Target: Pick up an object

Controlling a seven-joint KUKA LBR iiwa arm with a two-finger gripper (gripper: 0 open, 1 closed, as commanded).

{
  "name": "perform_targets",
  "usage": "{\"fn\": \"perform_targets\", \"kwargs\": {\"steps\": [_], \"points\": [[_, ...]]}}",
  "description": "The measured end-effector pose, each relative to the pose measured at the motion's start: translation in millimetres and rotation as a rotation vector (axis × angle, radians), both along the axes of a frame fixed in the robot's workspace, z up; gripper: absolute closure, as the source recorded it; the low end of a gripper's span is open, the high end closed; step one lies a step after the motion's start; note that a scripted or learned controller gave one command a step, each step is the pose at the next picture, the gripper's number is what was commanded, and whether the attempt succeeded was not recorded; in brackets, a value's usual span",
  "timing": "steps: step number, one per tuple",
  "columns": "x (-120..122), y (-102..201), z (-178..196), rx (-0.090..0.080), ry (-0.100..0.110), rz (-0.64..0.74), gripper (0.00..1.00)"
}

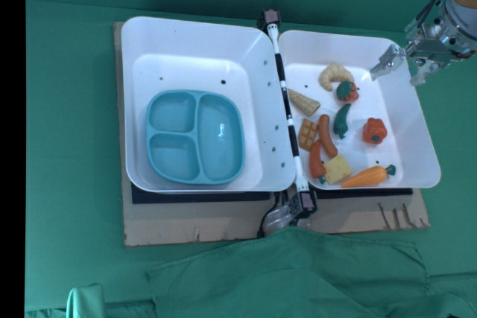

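Observation:
The right bin (417, 138) holds several toy foods: a croissant (335, 74), a strawberry (346, 91), a green chilli (341, 120), a red bell pepper (375, 131), a carrot (367, 176), a yellow cheese wedge (337, 169), two sausages (327, 135) and a waffle (308, 134). My gripper (403, 68) hangs over the bin's far right corner, above and to the right of the croissant. Its fingers (387, 62) are spread open with nothing between them.
The left bin (149, 41) carries a blue divided plate (195, 136). A black-and-white hinge bar (285, 97) runs between the two bins. A tan wafer wedge (302, 102) lies beside that bar. Green cloth (298, 272) bunches up in front of the bench.

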State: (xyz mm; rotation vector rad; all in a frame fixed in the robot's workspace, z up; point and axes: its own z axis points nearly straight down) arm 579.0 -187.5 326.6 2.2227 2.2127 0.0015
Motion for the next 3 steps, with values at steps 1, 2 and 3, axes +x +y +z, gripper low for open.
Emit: {"fn": "perform_targets", "kwargs": {"steps": [1, 2, 3], "points": [[0.7, -1.4, 13.6, -0.003, -0.008, -0.003, 1.0], [50.6, 1.1, 111.8, -0.003, -0.013, 0.005, 1.0], [48.2, -0.8, 120.8, -0.005, -0.008, -0.002, 1.0]]}}
